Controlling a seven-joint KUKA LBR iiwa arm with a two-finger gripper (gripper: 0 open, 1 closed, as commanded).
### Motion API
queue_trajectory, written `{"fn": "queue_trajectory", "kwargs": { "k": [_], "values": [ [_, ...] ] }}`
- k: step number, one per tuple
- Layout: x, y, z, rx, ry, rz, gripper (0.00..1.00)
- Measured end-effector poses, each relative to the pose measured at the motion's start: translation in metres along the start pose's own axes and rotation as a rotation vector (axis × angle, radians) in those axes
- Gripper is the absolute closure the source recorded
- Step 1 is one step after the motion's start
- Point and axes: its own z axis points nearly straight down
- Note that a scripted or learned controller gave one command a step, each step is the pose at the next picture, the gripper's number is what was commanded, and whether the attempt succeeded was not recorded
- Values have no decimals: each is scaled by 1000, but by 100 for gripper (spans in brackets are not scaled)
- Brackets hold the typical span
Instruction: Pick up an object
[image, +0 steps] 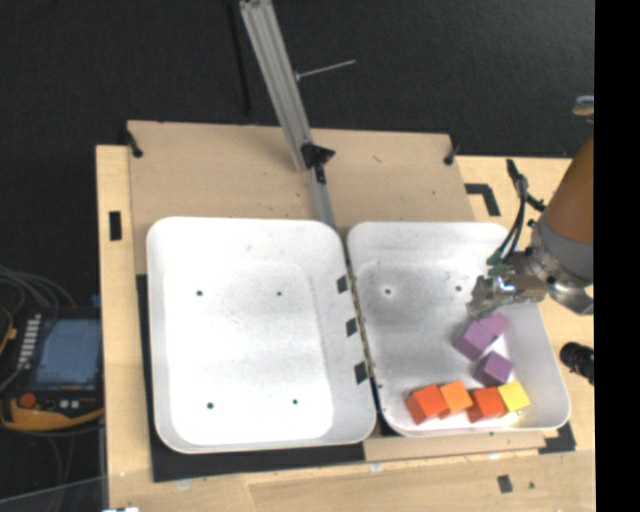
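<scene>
Orange blocks (440, 400) line the right bin's (400, 250) near wall. Gripper (493, 292) hangs just above a purple block (482, 335); its state I cannot tell. Descending off-centre could nudge it aside.

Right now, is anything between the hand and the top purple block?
Nothing visible. The hand sits just above the top purple block in the right bin, with bare white floor between them. The other blocks lie farther down, past the purple one.

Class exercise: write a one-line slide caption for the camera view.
Gripper poised above a purple block in the right bin, coloured blocks clustered nearby.
</scene>
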Motion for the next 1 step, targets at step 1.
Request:
{"fn": "queue_trajectory", "kwargs": {
  "k": [1],
  "values": [
    [55,11,-7,-1,2,-4,100]
  ]
}}
